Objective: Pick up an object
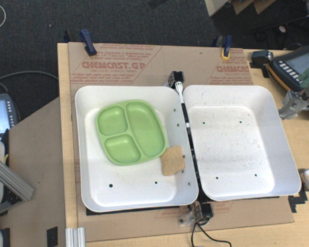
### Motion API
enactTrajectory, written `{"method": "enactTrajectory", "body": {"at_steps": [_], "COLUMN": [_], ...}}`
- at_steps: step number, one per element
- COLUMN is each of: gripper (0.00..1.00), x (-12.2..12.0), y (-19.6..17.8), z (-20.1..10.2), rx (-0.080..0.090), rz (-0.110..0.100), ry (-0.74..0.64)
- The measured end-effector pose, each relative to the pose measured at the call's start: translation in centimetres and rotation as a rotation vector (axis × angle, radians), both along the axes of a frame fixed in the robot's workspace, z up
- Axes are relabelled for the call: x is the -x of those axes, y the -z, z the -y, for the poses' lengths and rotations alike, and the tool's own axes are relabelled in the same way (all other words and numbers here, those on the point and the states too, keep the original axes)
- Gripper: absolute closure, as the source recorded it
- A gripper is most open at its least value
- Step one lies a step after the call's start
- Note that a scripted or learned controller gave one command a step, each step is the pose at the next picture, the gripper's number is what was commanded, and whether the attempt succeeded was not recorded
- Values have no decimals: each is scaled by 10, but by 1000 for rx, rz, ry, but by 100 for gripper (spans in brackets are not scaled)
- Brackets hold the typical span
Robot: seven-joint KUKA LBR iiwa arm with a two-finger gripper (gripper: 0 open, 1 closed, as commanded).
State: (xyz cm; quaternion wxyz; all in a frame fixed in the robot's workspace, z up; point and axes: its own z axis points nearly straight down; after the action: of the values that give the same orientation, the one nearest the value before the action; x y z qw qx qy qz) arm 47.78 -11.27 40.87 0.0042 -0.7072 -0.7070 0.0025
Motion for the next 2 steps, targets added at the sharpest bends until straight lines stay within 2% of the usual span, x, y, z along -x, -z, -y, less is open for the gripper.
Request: {"method": "enactTrajectory", "body": {"at_steps": [1, 2], "gripper": [100, 100], "x": [-37, 0], "y": [-135, -29], "z": [55, 47], "rx": [11, -1], "rz": [28, -2], "ry": [3, 2]}}
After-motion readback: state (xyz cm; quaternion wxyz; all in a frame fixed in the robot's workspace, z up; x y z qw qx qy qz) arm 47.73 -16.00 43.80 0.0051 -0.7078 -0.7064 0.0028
